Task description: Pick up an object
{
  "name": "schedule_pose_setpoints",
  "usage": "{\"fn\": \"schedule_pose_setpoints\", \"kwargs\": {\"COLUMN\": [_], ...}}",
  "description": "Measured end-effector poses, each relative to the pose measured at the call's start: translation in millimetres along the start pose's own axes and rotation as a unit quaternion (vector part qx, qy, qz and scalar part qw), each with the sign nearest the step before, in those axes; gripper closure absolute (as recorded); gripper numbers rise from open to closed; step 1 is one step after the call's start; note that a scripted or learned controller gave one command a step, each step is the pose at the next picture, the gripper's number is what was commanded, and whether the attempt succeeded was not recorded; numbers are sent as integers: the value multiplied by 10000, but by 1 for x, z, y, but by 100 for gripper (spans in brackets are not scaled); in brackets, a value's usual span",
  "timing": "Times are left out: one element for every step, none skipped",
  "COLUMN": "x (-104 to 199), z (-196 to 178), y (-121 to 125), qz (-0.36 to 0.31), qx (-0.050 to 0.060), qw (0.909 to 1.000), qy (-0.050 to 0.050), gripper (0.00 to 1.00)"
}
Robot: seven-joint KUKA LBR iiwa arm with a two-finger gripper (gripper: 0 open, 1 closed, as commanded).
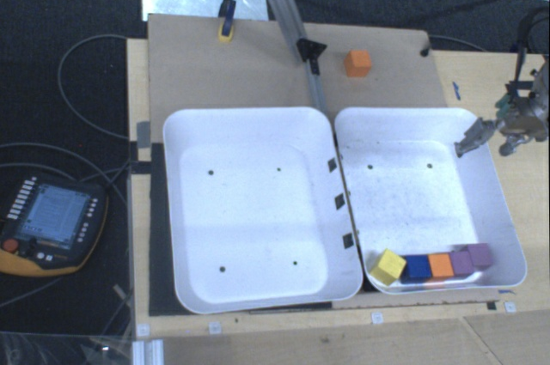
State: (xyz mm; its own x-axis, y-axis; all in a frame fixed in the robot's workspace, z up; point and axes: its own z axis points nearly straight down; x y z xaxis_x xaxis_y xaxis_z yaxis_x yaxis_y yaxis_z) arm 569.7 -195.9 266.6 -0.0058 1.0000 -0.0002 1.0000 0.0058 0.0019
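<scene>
Along the near wall of the right bin lies a row of small cubes: a yellow cube, a blue cube, an orange cube and a purple cube. My gripper hangs over that bin's far right rim, well away from the cubes. Its two fingers are spread apart and point left and down, with nothing between them.
The left bin stands beside the right one. An orange cube rests on the board behind the bins. A grey pole slants down to the bins' far junction. A teach pendant lies at the left.
</scene>
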Motion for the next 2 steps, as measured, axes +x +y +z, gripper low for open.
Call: {"fn": "schedule_pose_setpoints", "kwargs": {"x": [23, 33], "z": [8, 3], "y": [-68, -5], "qz": [33, -17], "qx": [18, -22], "qw": [10000, 10000], "qy": [6, -4], "gripper": [0, 0]}}
